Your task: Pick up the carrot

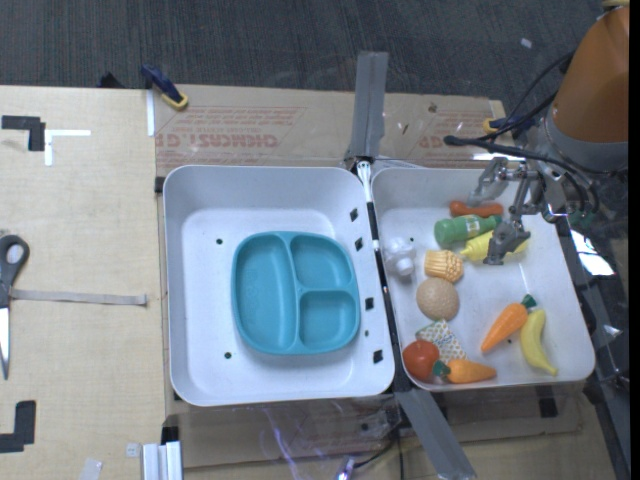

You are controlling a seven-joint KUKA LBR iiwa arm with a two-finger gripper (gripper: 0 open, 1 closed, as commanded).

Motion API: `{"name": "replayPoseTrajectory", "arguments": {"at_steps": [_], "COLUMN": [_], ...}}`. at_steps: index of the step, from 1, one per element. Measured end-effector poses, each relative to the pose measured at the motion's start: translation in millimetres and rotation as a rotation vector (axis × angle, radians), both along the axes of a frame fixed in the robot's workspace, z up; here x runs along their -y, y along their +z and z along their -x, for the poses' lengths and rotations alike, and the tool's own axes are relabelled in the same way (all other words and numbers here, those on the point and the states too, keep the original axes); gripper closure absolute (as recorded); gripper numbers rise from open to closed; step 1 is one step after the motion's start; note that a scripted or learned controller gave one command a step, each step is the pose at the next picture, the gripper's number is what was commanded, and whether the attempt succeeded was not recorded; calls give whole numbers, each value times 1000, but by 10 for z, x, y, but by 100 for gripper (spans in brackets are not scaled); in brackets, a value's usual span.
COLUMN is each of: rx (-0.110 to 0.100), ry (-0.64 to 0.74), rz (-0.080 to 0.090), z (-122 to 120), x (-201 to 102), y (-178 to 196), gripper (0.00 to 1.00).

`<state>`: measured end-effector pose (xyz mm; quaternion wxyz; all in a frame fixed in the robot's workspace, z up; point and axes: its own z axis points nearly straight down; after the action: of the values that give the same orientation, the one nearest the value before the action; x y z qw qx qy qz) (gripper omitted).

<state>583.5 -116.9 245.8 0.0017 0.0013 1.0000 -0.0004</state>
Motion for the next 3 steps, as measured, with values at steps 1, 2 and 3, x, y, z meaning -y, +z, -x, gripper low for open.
{"name": "replayPoseTrajectory", "arguments": {"at_steps": [1, 2, 3], "rx": [1, 8, 8], "ry": [3, 7, 7], "rz": [1, 3, 3], "z": [600, 570, 572], "x": [459, 455, 453], "y": [-1529, -1419, -1424], "gripper": [0, 100, 0]}}
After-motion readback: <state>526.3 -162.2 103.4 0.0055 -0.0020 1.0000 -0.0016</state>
